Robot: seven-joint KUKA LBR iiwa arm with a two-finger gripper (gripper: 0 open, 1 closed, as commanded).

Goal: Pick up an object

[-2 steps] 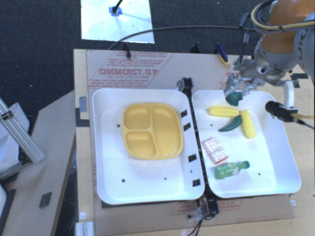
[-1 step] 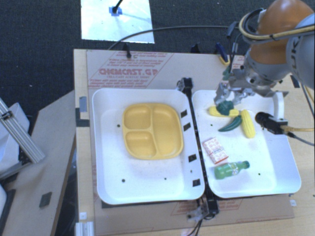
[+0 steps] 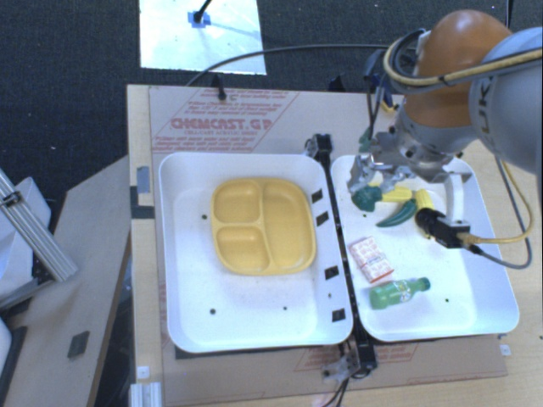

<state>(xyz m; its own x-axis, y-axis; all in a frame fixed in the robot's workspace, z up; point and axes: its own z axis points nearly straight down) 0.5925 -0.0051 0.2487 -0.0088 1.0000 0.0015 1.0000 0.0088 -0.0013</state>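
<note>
A small pile of green and yellow toys [image 3: 392, 203] lies near the right bin's [image 3: 484, 312] far-left corner. The claw [image 3: 371, 176] hangs over its left end, its opening unclear. A red-white box [image 3: 371, 259] and green bottle [image 3: 399, 292] lie nearer the front edge.

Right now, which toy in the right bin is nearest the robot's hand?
The dark green rounded plastic toy, right under the hand. The green bottle and the red-and-white box lie farther away, toward the bin's front.
</note>
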